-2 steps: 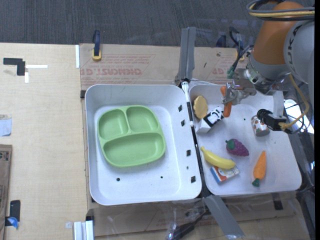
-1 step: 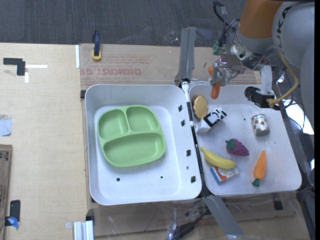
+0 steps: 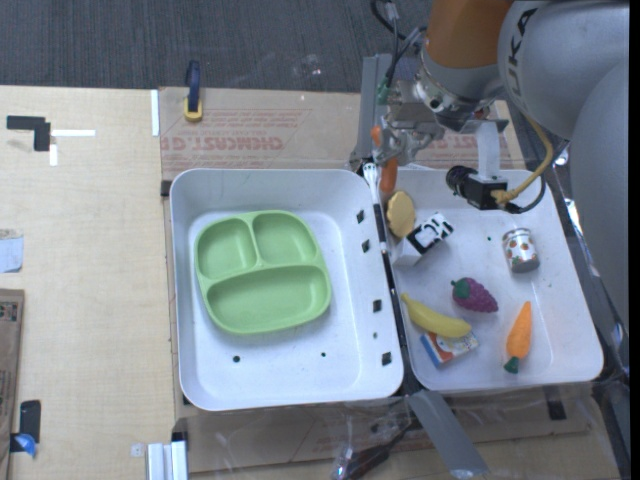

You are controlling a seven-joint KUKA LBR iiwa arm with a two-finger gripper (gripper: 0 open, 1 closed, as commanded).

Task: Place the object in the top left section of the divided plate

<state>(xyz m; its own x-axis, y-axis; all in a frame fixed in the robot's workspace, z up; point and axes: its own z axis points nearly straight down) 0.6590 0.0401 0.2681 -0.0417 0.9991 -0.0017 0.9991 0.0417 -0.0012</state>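
the green divided plate (image 3: 262,272) lies in the left bin (image 3: 200,368) with nothing in any section. the gripper (image 3: 385,168) hangs past the plate's upper right, over the near edge of the right bin (image 3: 580,348); an orange piece (image 3: 388,175) shows at its tip, but whether it is grasped cannot be told. right of the plate lie a banana (image 3: 437,317), carrot (image 3: 518,332) and purple grapes (image 3: 476,295).

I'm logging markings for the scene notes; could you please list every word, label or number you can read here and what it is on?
"CHEMCAST" (approximate, faint red print, upside down and mirrored): on the cardboard sheet behind the bins.
Small carton under the banana: coloured print, too small to read.
Silver can: label too blurred to read.
Black-and-white block: pattern, no legible text.
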